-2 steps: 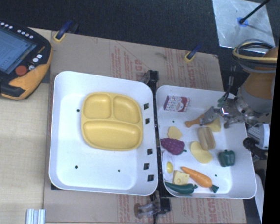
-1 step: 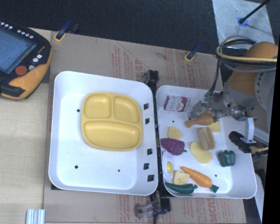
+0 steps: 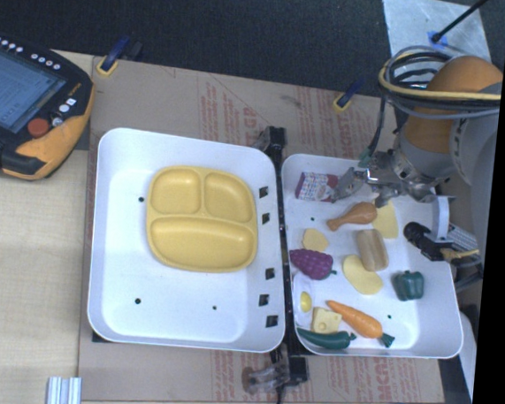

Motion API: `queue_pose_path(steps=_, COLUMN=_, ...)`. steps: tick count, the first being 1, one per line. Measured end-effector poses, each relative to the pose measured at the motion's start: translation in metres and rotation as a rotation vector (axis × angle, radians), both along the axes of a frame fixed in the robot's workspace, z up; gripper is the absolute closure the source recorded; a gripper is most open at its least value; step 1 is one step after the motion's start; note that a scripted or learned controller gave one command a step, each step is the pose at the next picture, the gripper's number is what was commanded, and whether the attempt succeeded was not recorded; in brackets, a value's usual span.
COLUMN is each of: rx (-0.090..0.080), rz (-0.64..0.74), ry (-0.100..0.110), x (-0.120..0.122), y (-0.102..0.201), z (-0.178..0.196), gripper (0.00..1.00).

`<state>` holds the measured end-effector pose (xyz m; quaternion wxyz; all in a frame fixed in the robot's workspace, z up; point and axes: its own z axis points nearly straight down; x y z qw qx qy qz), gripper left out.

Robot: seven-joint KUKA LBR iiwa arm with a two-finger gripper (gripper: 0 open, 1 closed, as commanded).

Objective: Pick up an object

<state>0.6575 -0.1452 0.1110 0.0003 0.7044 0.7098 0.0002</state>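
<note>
We look down on two white bins side by side on a bench. The arm (image 3: 444,100) enters at the upper right of the frame, and its gripper (image 3: 374,184) hangs over the top edge of the right bin (image 3: 435,334). We cannot tell how wide it stands; nothing shows between its tips.

Just below the gripper lies a toy drumstick (image 3: 355,215), its long axis slanting from lower left to upper right, the thin bone end at lower left and the fat end at upper right, near the gripper.

The right bin also holds a small packet (image 3: 312,186) at its upper left, a bread roll (image 3: 371,249), pale yellow pieces (image 3: 363,275), purple grapes (image 3: 311,264), a green pepper (image 3: 408,284), a carrot (image 3: 357,319) pointing lower right, a cheese wedge (image 3: 325,320) and a dark green chili (image 3: 326,340) along the bottom edge.

The left bin (image 3: 112,272) holds a yellow divided plate (image 3: 203,218) with three compartments, in its upper half.

A handheld control pendant (image 3: 26,113) rests at the upper left of the frame.
</note>
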Motion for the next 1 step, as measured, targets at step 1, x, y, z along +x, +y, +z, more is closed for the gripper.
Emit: queue_pose_path(steps=1, rx=0.0, rz=-0.004, ry=0.01, x=-0.0449, y=-0.0034, z=-0.0206, gripper=0.0)
